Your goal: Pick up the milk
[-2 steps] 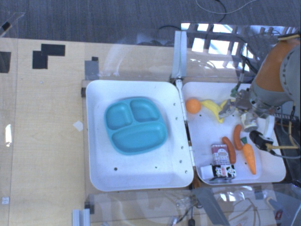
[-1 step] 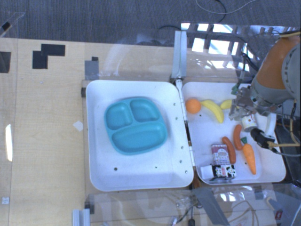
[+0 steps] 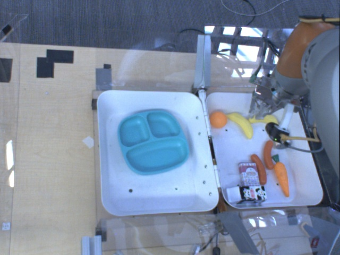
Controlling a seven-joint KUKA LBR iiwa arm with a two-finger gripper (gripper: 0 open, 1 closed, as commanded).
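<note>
I hover my gripper (image 3: 261, 106) at the far end of the right bin (image 3: 313, 195), my grip unreadable from here, while the milk (image 3: 251, 183) lies untouched at the near end, so I must travel there and descend.

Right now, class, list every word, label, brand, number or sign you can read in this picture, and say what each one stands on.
No text can be read here.
Milk carton: printing on its maroon and black-and-white faces, too small and blurred to read.
Black blocks on the bench: plain shapes, no letters.
Blue plate, banana, orange, carrot: no markings visible.
</note>
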